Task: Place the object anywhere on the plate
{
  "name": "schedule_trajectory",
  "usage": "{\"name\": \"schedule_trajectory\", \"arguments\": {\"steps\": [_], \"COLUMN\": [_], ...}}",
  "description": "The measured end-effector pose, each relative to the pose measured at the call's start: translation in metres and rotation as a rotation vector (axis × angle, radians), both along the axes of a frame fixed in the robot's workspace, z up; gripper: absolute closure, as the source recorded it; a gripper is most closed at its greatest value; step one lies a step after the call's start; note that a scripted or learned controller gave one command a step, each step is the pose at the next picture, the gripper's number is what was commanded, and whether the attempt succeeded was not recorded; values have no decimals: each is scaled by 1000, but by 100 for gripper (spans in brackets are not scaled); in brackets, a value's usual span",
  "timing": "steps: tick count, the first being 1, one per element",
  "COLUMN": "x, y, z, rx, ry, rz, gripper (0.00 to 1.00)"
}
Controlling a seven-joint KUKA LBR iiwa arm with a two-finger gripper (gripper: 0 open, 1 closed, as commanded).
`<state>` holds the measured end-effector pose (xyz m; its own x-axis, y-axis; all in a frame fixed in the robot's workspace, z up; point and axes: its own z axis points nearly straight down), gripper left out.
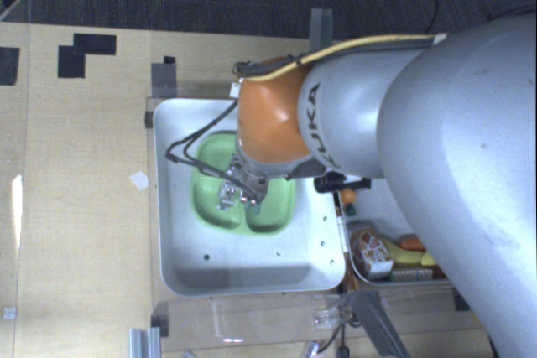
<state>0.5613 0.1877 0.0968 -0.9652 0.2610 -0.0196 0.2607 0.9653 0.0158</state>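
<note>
Plate [210, 189] green, sits in left bin [180, 256]; tool [242, 195] low over it, likely for release; finger state can't tell.

green plate [214, 180], seemingly plain, white bin [180, 247]

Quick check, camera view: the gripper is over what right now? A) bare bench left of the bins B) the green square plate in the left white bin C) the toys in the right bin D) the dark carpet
B: the two-finger gripper hangs directly above the green square plate, which lies in the left shallow white bin.
</note>
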Motion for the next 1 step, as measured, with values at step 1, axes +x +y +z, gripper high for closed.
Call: {"name": "schedule_trajectory", "arguments": {"steps": [1], "x": [-1], "y": [1], "z": [1], "rx": [2], "ry": [4], "rz": [1], "gripper": [0]}}
